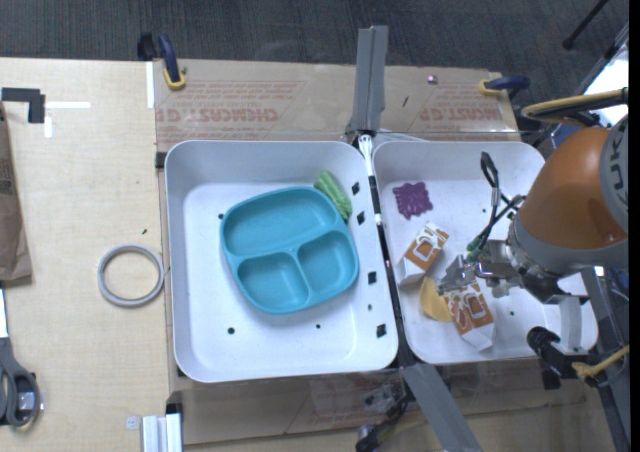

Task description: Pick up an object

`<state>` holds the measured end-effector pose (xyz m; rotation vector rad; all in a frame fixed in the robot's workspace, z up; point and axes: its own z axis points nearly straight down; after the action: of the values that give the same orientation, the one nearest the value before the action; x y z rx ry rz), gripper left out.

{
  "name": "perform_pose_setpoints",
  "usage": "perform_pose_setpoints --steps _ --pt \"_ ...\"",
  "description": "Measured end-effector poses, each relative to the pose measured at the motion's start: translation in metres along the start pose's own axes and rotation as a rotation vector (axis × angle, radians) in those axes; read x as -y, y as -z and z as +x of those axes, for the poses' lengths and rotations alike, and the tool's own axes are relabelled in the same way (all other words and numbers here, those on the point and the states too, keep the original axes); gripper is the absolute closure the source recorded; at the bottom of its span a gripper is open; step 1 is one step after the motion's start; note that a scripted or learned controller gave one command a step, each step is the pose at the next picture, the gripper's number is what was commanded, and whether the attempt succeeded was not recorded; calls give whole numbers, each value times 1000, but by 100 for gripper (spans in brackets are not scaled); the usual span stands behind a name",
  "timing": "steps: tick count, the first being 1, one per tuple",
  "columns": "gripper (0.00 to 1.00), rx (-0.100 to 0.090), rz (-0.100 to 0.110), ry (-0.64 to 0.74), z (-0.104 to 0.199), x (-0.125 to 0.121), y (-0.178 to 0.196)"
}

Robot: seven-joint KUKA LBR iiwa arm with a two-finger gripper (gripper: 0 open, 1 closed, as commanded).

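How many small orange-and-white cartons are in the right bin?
2. One carton lies near the bin's middle, below the purple piece. The other carton lies lower, beside the yellow piece, under the gripper. The arm may hide more.

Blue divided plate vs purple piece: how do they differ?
The blue divided plate lies in the left bin; the purple piece lies in the right bin. The plate is far larger, smooth, with three compartments; the purple piece is small and bumpy. Both lie flat, untouched by the gripper.
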<state>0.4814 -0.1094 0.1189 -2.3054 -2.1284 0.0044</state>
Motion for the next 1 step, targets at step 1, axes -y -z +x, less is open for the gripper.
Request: perform_pose_setpoints --steps 1 --pt "0 0 -1 -9 12 6 -28"
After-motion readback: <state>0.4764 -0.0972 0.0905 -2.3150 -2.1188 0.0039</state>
